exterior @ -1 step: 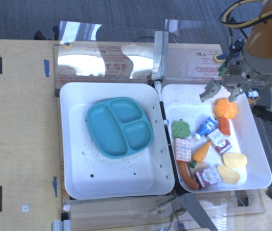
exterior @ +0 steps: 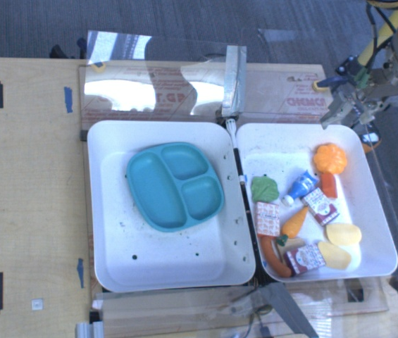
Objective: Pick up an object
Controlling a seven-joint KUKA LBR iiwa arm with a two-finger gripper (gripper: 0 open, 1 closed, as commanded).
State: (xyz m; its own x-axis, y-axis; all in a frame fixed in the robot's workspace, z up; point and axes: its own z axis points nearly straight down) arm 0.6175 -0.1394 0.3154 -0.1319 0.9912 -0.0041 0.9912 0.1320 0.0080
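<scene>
- The hand is at the upper right, over the far right corner of the right bin; I cannot tell its state.
- The left bin holds a blue tray with three compartments.
- In the right bin lie an orange ball, a blue bottle, a green piece, a carrot and two yellow pieces, all close together.
- Small red and white packets lie between these things.
- Both bins stand on the desk.
</scene>
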